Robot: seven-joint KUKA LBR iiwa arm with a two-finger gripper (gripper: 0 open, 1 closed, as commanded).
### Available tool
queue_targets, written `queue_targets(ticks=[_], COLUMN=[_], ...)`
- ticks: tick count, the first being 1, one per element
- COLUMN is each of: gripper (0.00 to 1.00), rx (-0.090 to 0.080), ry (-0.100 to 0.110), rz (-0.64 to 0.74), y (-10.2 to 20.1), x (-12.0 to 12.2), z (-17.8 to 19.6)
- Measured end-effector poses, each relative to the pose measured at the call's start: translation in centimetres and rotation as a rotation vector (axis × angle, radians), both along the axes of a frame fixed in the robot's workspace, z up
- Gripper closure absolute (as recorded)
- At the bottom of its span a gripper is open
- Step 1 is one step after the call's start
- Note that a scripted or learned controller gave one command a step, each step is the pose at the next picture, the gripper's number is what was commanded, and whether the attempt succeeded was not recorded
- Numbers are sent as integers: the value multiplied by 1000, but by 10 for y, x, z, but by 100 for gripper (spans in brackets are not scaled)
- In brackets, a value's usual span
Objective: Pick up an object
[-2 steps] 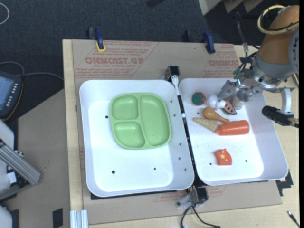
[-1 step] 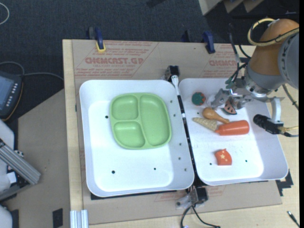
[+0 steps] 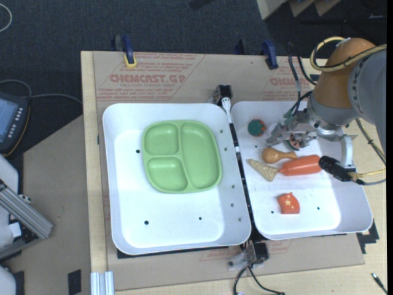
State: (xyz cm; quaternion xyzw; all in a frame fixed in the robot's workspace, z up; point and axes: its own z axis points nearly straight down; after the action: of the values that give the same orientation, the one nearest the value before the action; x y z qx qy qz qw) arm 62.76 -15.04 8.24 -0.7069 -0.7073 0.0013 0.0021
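Camera view: arm bent down over right bin, wrist above carrot; jaws' state unclear.

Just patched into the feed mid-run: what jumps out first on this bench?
A green divided plate fills the left bin. In the right bin lie toy foods: an orange carrot, a tan drumstick, a small red piece. The end effector hovers just above the carrot.
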Motion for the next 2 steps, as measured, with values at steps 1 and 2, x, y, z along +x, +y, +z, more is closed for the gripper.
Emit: queue_targets(ticks=[1, 2], gripper=[100, 100], rx=[-1, -3], ry=[-6, -10], rz=[0, 1], y=[0, 6], x=[1, -1], z=[13, 59])
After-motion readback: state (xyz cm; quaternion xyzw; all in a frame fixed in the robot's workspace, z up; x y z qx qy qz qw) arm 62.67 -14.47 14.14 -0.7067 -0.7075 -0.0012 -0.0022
